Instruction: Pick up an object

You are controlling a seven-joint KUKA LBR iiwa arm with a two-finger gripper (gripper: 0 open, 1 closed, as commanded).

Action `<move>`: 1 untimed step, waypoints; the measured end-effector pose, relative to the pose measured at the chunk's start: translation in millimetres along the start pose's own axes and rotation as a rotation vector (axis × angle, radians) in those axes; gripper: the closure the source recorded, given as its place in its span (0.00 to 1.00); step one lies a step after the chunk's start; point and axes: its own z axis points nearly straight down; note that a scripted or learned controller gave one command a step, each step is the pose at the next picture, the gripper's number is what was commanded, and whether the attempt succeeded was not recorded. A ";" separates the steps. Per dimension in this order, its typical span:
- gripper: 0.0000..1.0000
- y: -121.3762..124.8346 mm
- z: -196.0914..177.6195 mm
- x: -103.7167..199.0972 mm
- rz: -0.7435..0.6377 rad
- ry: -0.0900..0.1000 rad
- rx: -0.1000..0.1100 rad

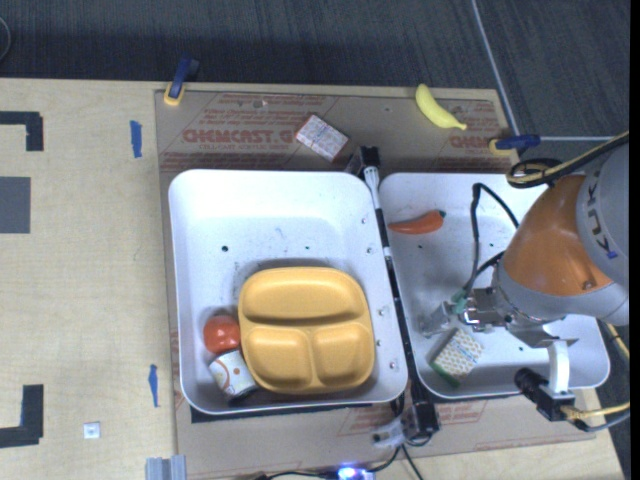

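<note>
Right-hand shallow white bin (596, 368): contains a small rectangular sponge with a pale speckled face and green edge (458, 354), lying tilted near the front wall, and an orange carrot-shaped toy (417, 222) near the rear left corner. The tool (462, 308), on the grey arm with an orange band (552, 250), sits low in this bin; the sponge lies just beside and in front of its tip, close enough that contact cannot be judged, and I cannot tell whether the tool is apart or together. Left-hand shallow white bin (200, 208): contains a yellow compartmented plastic tray (304, 328), a red-orange ball (221, 333) at the tray's left edge, and a small white cup with orange markings (232, 373) in front of the ball. Bench (70, 298): a yellow banana (438, 108) and a small patterned packet (321, 136) lie behind the bins.
</note>
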 end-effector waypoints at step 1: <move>0.00 0.0 0.0 -0.9 -0.001 0.001 0.000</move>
